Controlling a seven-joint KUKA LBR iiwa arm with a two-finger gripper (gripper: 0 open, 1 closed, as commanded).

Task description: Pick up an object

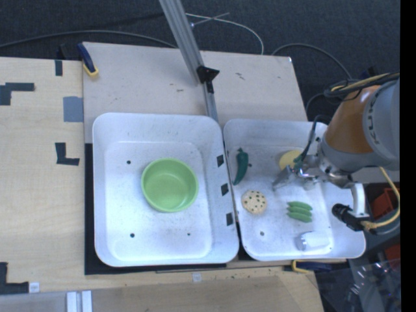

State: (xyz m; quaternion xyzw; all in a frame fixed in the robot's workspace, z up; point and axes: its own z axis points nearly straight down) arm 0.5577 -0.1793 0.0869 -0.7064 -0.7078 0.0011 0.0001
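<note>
We recorded two shallow white bins side by side on the wooden surface (39, 174). The left bin (110, 239) held one light green bowl (169, 184), upright, near its middle. The right bin (260, 135) held five items: a dark green chili pepper (241, 165) close to its left wall; a round cookie with dark chips (254, 202) below the pepper; a small green pea pod (299, 210) to the right of the cookie; a pale whitish object (313, 241) near the bin's lower right corner, too blurred for us to name; and a yellow object (289, 158) at the upper right, partly covered by the gripper. The grey arm (364, 129), with its orange band, reached in from the right, and the gripper (291, 174) sat low over the right bin, just beside the yellow object and above the pea pod. We could not tell whether the fingers were parted or closed, and we saw nothing held between them.
</note>
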